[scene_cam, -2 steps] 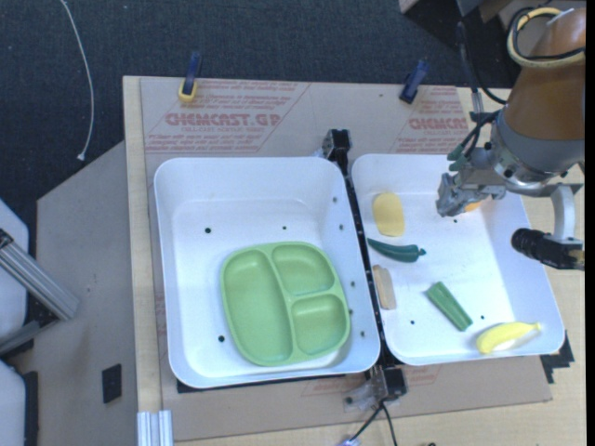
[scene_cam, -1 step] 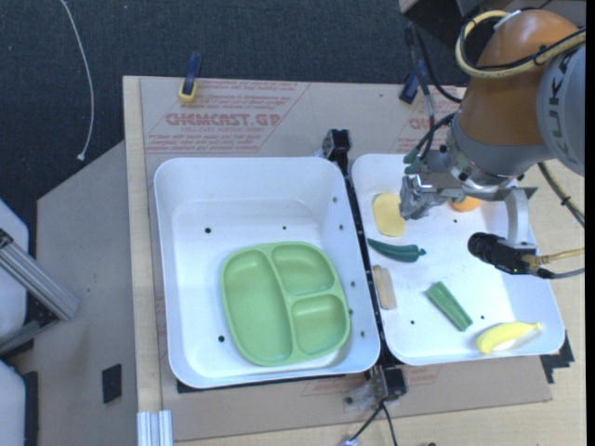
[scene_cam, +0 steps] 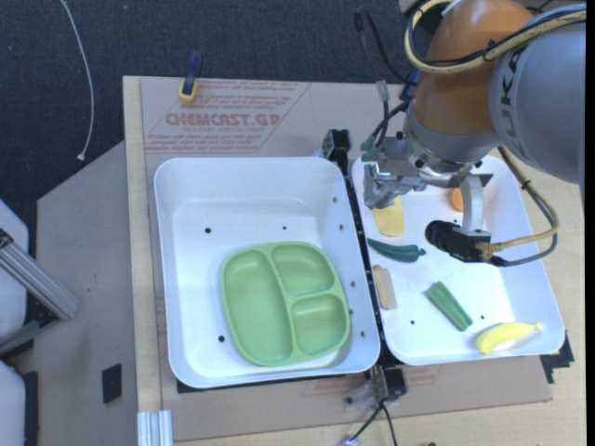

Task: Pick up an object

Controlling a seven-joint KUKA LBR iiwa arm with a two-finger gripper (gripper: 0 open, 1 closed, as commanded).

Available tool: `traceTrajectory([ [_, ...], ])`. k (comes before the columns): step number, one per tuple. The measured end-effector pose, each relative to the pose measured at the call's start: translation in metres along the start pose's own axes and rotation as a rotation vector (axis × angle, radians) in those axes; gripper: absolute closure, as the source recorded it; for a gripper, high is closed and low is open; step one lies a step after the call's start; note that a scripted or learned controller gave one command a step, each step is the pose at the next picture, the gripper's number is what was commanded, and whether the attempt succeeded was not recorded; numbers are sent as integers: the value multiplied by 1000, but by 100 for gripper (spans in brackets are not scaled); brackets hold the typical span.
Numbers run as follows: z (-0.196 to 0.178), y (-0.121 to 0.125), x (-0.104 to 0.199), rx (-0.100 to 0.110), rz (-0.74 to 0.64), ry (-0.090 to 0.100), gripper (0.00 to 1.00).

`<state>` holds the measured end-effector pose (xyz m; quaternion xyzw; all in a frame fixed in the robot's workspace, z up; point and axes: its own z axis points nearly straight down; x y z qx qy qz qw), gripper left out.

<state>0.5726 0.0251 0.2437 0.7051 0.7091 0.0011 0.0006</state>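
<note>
My gripper [scene_cam: 383,193] hangs low over the far left part of the right bin [scene_cam: 521,291]. Just under it lies a pale yellow wedge [scene_cam: 391,221], partly covered by the gripper's body. A dark green curved pod [scene_cam: 396,249] lies just in front of the wedge. Further forward are a green block [scene_cam: 448,306] and a yellow banana-like piece [scene_cam: 508,336]. An orange piece [scene_cam: 456,199] peeks out behind the wrist. I see nothing held.
The left bin [scene_cam: 186,203] holds a green divided plate [scene_cam: 284,300]. A tan stick [scene_cam: 383,287] lies along the divider between the bins. A black fitting with a yellow cable [scene_cam: 457,240] hangs off the wrist over the right bin.
</note>
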Motion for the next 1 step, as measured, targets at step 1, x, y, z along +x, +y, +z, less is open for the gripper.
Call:
traceTrajectory([
  [1,15,13,56,1,-1,1,100],
])
